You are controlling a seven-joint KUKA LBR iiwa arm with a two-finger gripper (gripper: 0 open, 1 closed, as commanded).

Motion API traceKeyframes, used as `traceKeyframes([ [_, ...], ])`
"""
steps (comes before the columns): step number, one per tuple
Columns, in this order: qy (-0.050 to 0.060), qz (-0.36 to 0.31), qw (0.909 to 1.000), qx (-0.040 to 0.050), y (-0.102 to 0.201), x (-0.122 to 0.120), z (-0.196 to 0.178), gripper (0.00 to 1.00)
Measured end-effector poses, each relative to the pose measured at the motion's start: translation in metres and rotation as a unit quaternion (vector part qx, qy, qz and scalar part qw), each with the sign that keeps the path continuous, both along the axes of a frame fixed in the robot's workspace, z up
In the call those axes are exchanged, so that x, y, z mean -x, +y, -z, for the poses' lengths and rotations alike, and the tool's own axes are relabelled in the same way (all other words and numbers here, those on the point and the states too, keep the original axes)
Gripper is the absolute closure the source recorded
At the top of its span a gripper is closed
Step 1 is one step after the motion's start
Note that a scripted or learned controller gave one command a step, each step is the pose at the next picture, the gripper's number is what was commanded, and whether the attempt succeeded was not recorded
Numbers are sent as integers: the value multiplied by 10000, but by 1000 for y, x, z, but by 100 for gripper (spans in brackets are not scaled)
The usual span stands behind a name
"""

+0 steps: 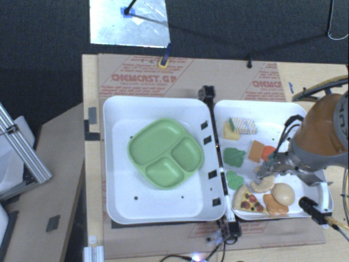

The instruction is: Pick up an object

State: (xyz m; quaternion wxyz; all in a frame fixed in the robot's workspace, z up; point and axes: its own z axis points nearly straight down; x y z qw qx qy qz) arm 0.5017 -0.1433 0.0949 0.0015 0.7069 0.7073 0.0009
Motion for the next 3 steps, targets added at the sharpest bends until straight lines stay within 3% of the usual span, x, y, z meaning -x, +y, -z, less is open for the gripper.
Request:
traceKeyframes([
  [2, -23, -22, 10000, 7, -4, -18, -103, 100],
  [3, -5, -20, 10000, 3, -4, -20, -131, 100],
])
